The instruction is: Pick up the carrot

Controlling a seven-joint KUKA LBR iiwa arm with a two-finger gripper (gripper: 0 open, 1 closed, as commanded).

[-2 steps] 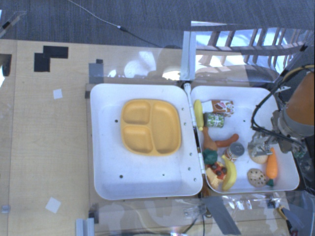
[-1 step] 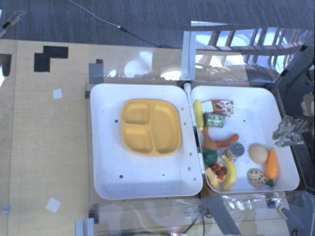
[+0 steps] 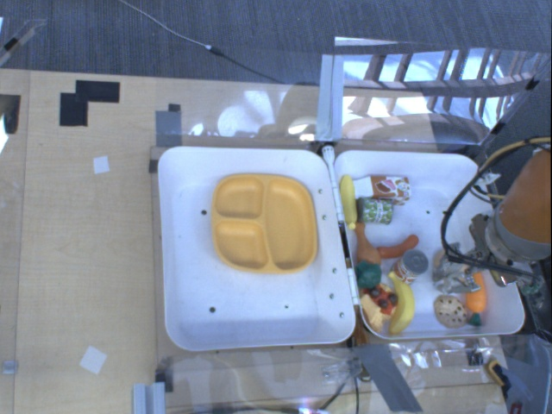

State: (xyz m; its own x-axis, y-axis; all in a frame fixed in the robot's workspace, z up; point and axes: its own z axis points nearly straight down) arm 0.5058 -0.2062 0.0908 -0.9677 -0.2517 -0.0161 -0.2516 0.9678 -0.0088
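Two white bins side by side: the left bin (image 3: 185,231) holds one yellow divided plate (image 3: 263,222); the right bin (image 3: 431,166) holds the clutter — two bananas, one upright (image 3: 348,201) by the dividing wall and one (image 3: 402,301) at the near edge, one sausage (image 3: 398,247), one green can (image 3: 376,210), one cookie (image 3: 450,310). One carrot (image 3: 475,298) stands near-upright in the bin's near right corner, long axis roughly top to bottom, just below the gripper (image 3: 461,272); whether it is gripped cannot be told.
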